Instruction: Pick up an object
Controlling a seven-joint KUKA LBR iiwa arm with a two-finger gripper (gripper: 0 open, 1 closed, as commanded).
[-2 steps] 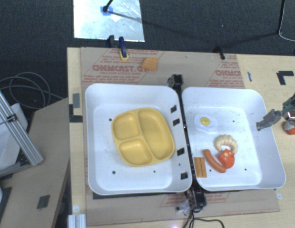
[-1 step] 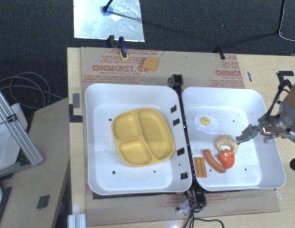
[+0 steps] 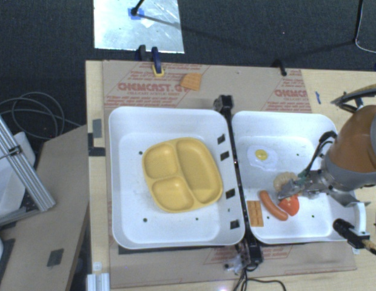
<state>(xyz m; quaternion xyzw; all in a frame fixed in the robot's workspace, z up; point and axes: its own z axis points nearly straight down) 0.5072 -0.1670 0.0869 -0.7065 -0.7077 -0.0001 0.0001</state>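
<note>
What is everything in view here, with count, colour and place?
bins: 2, white, side by side on the bench
tray: 1, yellow, three compartments, in the left bin
fried egg: 1, white and yellow, right bin
sausage: 1, orange-red, right bin
tomato: 1, red, beside the sausage
wafer: 1, orange, right bin's left edge
beige item: 1, by the gripper, unclear
metal sheet: 1, silver, above the bench
arm: 1, grey and orange, from the right
gripper: 1, dark, over the tomato

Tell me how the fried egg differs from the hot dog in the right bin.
The fried egg is flat, white with a yellow yolk; the hot dog is a long, orange-red cylinder. The egg lies apart near the bin's middle; the hot dog lies slantwise beside the gripper. Both rest in the right bin.
</note>
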